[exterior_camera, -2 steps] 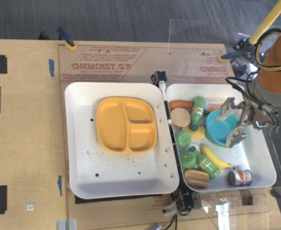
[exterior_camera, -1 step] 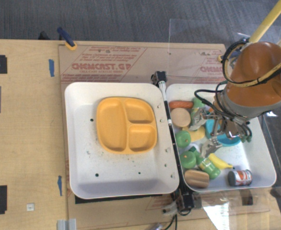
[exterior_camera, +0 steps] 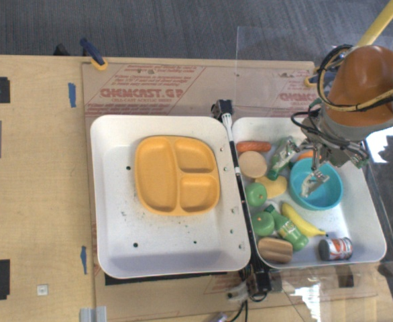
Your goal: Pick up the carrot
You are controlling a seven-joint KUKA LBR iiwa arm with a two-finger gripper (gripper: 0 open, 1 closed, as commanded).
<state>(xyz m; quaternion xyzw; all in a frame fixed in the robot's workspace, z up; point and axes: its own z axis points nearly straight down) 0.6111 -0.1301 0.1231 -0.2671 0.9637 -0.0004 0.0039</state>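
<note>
Overhead, we see the gripper point(exterior_camera: 315, 178) hanging over the glossy blue bowl point(exterior_camera: 317, 193) in the right bin point(exterior_camera: 374, 230); whether it is open or closed we cannot tell. Our carrot point(exterior_camera: 253, 146), a slim orange taper, lies at that bin's far left corner. The left bin point(exterior_camera: 109, 200) holds a smooth yellow divided plate point(exterior_camera: 177, 174).

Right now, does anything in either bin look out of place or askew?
The gripper hangs over the blue bowl in the right bin, while the carrot lies apart at that bin's far left edge. The small can lies on its side.
</note>
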